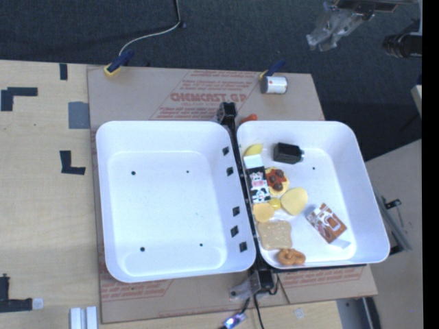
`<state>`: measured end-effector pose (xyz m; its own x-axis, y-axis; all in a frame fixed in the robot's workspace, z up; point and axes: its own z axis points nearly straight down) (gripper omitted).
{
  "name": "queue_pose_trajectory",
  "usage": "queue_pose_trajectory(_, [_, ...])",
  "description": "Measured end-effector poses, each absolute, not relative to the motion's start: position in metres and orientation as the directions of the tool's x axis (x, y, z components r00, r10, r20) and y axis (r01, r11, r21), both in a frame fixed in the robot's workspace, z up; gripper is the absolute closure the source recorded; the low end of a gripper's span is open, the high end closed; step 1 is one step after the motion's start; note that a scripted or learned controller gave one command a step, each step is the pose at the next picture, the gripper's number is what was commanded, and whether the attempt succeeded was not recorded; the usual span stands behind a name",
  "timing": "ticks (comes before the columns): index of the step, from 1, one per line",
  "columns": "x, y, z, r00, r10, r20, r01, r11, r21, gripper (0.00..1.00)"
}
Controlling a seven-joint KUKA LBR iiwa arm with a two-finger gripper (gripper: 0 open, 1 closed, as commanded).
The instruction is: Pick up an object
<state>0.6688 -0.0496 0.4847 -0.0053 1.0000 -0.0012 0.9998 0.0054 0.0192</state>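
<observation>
Lining the right bin (357,157): flat, rounded toy foods (278,211).

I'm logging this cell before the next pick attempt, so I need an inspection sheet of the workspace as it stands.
Surface: brown board on a wooden bench, bearing the left bin and right bin side by side.
Job's things: all in the right bin, mostly along its left wall: black block, toast slice, pretzel, yellow chip, brown-and-white packet, black-and-white carton.
Clutter: small white cylinder on the board behind the bins.
Grippers: hand high over the dark floor, beyond the right bin, blurred; nothing seen in it.
Cables: white cable running to a yellow-and-blue clamp; wires at the front edge.
Surroundings: dark carpet; tape marks on the bench.
</observation>
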Motion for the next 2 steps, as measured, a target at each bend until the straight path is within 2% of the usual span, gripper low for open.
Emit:
queue_pose_trajectory(1, [0.666,-0.031,0.265,-0.001,1.0,0.001,1.0,0.001,-0.018,1.0])
queue_pose_trajectory(2, [0.669,-0.01,0.433,-0.005,1.0,0.0,1.0,0.005,0.018,1.0])
